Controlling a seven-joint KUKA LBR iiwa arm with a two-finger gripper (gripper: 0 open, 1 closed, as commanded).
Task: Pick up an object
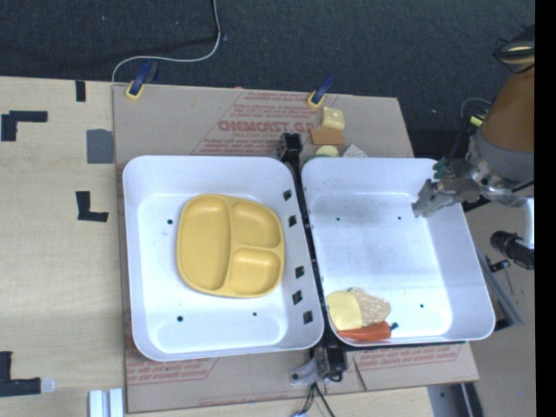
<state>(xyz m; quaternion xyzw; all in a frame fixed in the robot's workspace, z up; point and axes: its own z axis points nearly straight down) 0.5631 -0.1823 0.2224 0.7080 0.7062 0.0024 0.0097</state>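
In the right bin (391, 259), near its front edge, lies a small pile: a yellow piece (343, 309), a beige lumpy piece (372, 304) and an orange-red piece (369, 332) below them. My gripper (428, 200) hangs over the bin's far right corner, well away from the pile, and nothing shows between its fingers. A yellow divided plate (230, 245) rests in the left bin (156, 320).
Behind the bins, on the cardboard sheet, sit a tan block (328, 129), a small pale green thing (326, 152) and a whitish scrap (354, 153). A black divider with clips (300, 233) runs between the bins. A white cable (191, 55) lies at the back.
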